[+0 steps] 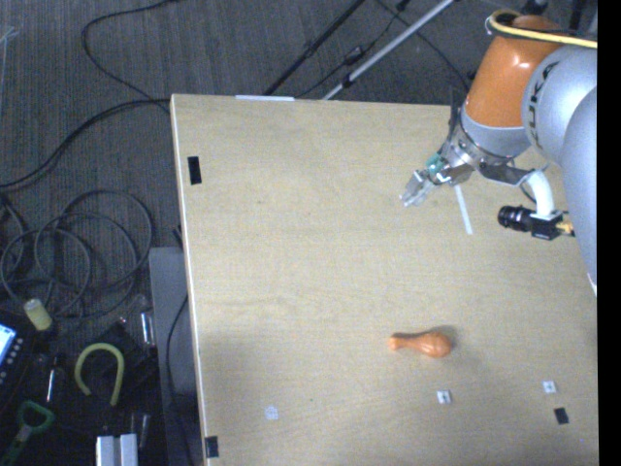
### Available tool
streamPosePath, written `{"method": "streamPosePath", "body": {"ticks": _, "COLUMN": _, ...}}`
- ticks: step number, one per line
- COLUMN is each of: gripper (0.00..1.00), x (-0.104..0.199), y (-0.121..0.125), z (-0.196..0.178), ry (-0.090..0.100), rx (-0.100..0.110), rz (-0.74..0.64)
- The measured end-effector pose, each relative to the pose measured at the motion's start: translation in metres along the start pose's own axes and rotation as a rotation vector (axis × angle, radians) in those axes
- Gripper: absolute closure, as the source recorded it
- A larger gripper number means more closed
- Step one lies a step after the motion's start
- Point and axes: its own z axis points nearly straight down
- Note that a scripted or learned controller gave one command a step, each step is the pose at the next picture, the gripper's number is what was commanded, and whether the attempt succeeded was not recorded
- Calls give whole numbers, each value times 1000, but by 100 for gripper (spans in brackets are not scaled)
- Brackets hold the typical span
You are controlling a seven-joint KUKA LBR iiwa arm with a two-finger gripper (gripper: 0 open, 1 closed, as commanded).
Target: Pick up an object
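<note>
Lying far left on dark floor: tangled black cables (78, 231), green hook-shaped tool (100, 367). Tan bench top (291, 260) spreads mid-frame, black marker (195, 170) near its upper left corner. Orange pear-shaped object (423, 343) rests on its side, lower centre-right, untouched. My pincer (419, 189) hangs well above it, upper right; nothing between fingers, how wide they're parted I cannot tell. Orange wrist band (505, 81) behind.

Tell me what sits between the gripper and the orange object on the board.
Nothing: in the camera view, the stretch from the gripper down to the orange object is bare tan board. The small markers lie below the object, nearer the bottom edge.
</note>
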Motion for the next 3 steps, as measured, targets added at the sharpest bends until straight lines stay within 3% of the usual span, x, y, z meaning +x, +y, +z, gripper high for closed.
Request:
{"method": "streamPosePath", "body": {"ticks": 1, "gripper": 100, "x": 67, "y": 29, "z": -21, "ry": 1, "rx": 0, "rz": 15}}
{"method": "streamPosePath", "body": {"ticks": 2, "gripper": 100, "x": 52, "y": -8, "z": -38, "ry": 1, "rx": 1, "rz": -155}}
{"method": "streamPosePath", "body": {"ticks": 3, "gripper": 100, "x": 38, "y": 20, "z": -33, "ry": 1, "rx": 0, "rz": -26}}
